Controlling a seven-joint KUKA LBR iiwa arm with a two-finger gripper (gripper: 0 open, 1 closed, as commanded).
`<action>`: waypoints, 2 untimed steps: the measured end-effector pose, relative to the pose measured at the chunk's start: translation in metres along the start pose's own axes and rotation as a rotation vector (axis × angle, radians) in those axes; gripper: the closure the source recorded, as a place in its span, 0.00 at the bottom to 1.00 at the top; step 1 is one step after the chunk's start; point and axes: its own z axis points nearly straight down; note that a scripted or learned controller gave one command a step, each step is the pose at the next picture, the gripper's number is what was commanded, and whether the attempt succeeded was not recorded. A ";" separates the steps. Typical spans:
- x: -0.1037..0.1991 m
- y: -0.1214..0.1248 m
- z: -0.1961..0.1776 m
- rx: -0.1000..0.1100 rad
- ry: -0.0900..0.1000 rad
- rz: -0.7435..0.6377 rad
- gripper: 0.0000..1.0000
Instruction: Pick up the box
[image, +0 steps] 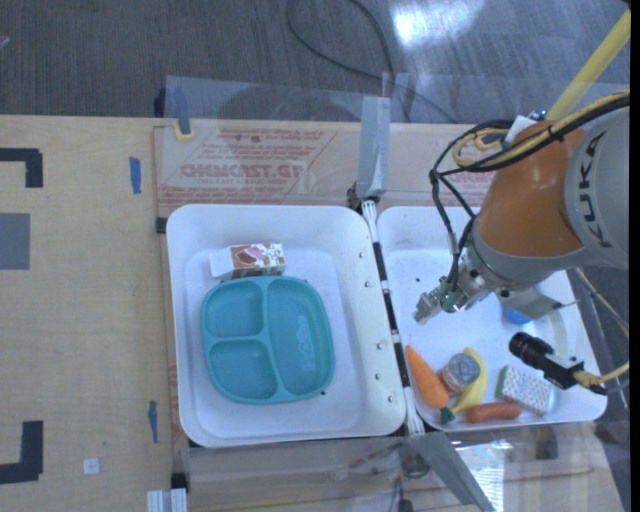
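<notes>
Meanwhile, the box (249, 260) lies in the left bin (190, 330), the jaws (432, 304) over the right bin (420, 250).
Its long axis runs left to right across the view, just above the teal divided plate (267, 340) and about touching its rim; it is small, white with red-orange print. Whether the jaws are spread or pressed together, I cannot tell.

My arm (560, 190) enters from 3 o'clock, its orange band at the upper right above the wrist. My wrist angles down toward 8 o'clock. My gripper (430, 306) hangs at the end of it, pointing toward 8 o'clock.
</notes>
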 end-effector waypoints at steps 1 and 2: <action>-0.036 -0.054 0.000 0.001 0.001 -0.168 1.00; -0.036 -0.054 0.000 0.001 0.001 -0.168 0.00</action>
